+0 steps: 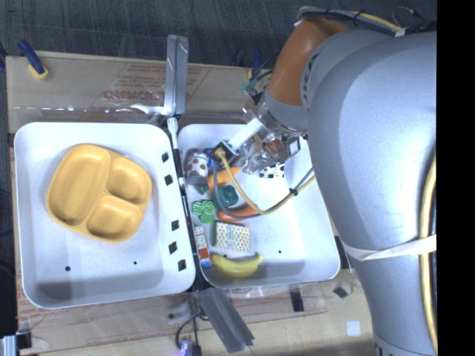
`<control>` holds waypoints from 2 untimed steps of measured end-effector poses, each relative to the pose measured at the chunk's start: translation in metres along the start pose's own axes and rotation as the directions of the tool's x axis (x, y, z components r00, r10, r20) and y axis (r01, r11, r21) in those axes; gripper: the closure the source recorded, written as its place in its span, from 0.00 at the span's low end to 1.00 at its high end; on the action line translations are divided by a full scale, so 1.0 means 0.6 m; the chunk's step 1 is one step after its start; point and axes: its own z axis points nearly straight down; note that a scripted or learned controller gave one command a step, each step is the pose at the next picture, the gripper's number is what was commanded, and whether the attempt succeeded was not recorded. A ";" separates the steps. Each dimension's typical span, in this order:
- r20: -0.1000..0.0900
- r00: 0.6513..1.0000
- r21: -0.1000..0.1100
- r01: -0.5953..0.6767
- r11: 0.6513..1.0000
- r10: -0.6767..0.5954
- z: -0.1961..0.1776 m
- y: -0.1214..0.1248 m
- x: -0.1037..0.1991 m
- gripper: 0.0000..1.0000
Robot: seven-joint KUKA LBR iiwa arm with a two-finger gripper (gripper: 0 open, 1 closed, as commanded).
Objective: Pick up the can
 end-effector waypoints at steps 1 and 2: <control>-0.007 1.000 -0.006 0.024 1.000 -0.024 -0.315 0.037 0.014 1.00; -0.004 0.920 -0.009 0.392 0.920 -0.392 -0.406 0.112 -0.011 1.00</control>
